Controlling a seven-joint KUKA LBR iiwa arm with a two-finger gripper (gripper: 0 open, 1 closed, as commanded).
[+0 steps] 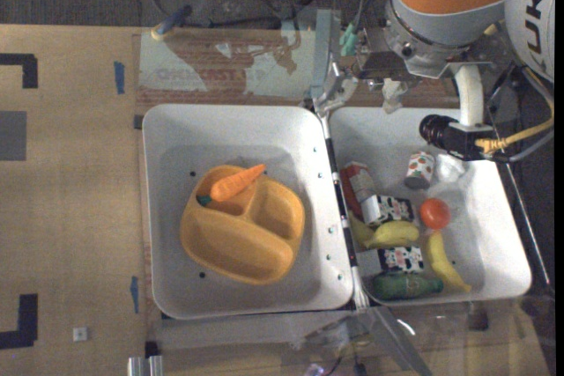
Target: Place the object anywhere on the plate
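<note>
Camera view, left to right: the left bin of smooth white plastic holds my yellow divided plate, matte and rounded. A toy carrot lies across the plate's upper compartment, its green tip on the rim. I judge the object placed, but the tapered carrot could roll off that rim if I bump the bin or plate.

The right bin is crowded: a banana, a glossy red tomato, cow-print cartons, a green vegetable and a small cup. My gripper hangs above the bins' upper edge; whether it is spread or pressed together I cannot tell. Dropping carelessly, I might clip the bin divider.
</note>
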